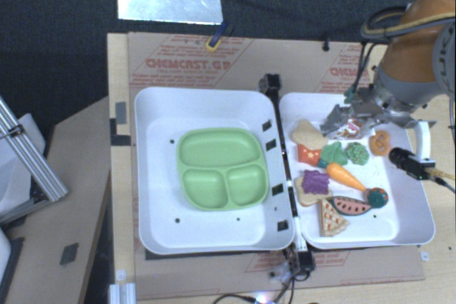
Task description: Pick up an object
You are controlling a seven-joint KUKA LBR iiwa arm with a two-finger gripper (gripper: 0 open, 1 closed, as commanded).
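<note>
The arm reaches in from the right with its hand (pixel 347 121) low over the far part of the right bin (pixel 413 224), so the step in hand looks like the approach to a grasp, with nothing yet seen between its parts; whether the hand is open or closed cannot be told from here. The nearest pieces lie just beside and below it: a beige bread-shaped toy (pixel 308 132), a small red-and-white piece (pixel 350 129) right at the hand, and green broccoli (pixel 358 153). Next it would need to settle on one piece, close, and lift clear
</note>
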